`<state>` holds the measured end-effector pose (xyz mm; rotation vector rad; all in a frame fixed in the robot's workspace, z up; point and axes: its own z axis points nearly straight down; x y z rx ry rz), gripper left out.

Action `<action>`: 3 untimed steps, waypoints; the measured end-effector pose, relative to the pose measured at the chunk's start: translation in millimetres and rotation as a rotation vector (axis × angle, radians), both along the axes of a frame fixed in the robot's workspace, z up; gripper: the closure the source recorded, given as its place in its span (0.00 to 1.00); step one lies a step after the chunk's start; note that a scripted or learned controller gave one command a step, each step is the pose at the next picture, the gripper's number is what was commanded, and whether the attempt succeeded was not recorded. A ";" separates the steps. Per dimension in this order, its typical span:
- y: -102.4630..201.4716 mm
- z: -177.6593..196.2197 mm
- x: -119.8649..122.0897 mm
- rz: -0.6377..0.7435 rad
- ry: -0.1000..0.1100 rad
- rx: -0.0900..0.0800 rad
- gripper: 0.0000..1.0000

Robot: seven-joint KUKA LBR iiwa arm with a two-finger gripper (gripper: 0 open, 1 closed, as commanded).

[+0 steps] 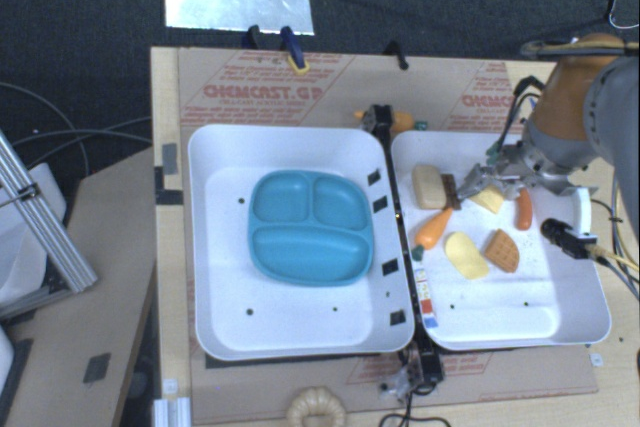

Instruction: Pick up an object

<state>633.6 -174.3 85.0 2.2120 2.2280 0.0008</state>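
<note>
Over the right bin (585, 315), low among toy food: grey arm's pincer (462, 185), grip state impossible to tell. Just beside it, one pale bread slice (429, 185) and one orange carrot (434, 228). Nearby, one yellow wedge (489, 201), one sausage (524, 209), one yellow piece (464, 256), one brown waffle (502, 251). One blue plate (310, 226), three compartments, alone inside the left bin (225, 315).
</note>
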 end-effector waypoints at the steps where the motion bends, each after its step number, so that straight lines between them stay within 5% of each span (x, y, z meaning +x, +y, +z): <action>1: -0.3 18.0 5.2 0.003 -0.016 -0.003 1.00; 3: 7.7 109.1 -4.9 -0.001 -0.004 0.000 1.00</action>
